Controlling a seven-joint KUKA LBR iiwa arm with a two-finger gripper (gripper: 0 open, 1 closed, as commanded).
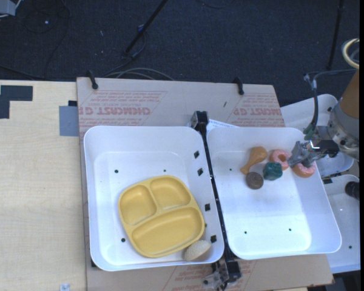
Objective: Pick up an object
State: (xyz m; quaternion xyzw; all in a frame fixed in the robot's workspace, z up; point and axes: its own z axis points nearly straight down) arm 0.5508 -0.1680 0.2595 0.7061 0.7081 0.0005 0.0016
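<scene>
Target cluster: four small things lie bunched in the right bin (pixel 273 223), toward its far right corner: a pink ring-shaped toy (pixel 280 157), a dark green lump (pixel 272 171), a tan drumstick-shaped toy (pixel 255 159) and a brown round piece (pixel 255 180).
Nearest candidate: another pinkish ring-like piece (pixel 304 170) sits at the bin's right edge, right under the gripper; this looks like the likeliest pick.
Gripper: the gripper (pixel 301 155) hangs over the right edge of the right bin, just beside the pink ring; I cannot tell whether it is released or clenched, and nothing is plainly held.
Step in hand: my judgement is the approach and descent onto one item of the cluster.
Doing it well: pick one thing and centre over it; the green lump touches the pink ring, so a descent between them risks nudging both. The piece against the wall leaves little room on the wall side, so close along the wall and not across it.
Left bin: the left bin (pixel 103 144) holds a yellow divided tray (pixel 161 215) toward its near edge, with a pale beige rounded object (pixel 198 250) near the near right corner.
</scene>
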